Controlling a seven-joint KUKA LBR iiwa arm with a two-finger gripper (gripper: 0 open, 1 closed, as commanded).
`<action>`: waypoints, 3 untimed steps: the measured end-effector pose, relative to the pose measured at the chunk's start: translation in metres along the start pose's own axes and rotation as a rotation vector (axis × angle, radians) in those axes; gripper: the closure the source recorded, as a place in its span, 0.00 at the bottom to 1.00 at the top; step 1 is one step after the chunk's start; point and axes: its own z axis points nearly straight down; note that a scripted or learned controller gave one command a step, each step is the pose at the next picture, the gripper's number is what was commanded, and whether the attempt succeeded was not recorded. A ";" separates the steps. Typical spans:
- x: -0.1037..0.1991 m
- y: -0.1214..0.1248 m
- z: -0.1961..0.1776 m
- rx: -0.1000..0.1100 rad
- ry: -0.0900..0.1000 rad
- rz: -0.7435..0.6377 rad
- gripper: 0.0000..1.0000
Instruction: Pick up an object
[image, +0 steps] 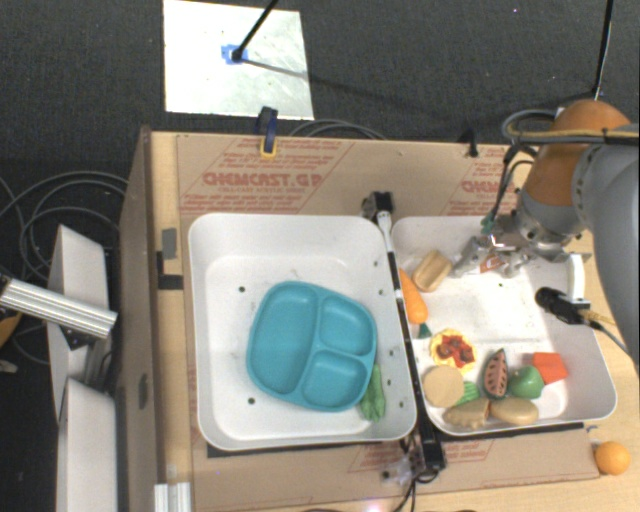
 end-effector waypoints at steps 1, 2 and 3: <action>0.001 0.000 0.000 0.000 0.000 0.000 0.00; 0.021 -0.146 -0.024 -0.028 0.010 -0.005 0.00; 0.072 -0.084 -0.004 -0.045 -0.003 -0.015 0.00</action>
